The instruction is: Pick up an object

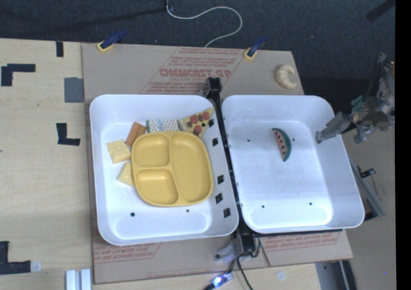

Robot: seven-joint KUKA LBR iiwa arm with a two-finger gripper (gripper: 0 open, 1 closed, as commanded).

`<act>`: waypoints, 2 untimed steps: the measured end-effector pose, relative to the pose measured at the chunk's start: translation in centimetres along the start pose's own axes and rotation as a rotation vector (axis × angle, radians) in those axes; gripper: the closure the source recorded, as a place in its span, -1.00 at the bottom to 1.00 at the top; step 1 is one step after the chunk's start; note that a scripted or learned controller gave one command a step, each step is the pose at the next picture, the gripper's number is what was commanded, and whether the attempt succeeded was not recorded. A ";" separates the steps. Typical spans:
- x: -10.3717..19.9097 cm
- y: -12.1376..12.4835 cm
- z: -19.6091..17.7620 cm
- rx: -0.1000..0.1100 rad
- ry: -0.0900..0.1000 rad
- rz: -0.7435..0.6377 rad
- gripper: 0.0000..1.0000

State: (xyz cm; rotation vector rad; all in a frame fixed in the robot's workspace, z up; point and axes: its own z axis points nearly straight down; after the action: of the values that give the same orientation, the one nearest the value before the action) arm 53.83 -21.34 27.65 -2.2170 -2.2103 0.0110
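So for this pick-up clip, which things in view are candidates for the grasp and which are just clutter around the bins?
Belonging to the job:
- watermelon slice, alone in the right bin
- yellow divided plate in the left bin
- pizza slice, partly under the plate's far edge
- gripper at the right bin's right rim

Lying about:
- croissant-shaped piece on the cardboard
- white cable

Wooden bench point(38, 173), cardboard sheet point(192, 70), two white bins point(106, 218), pale croissant-shaped piece point(287, 76)
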 end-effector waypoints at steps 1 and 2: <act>0.1 0.2 -0.7 -0.011 -0.003 -0.004 -1.00; 0.1 -0.2 3.8 -0.008 -0.003 -0.004 -1.00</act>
State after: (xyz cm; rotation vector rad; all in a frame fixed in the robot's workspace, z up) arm 53.55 -21.18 23.89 -2.2179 -2.2199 0.0054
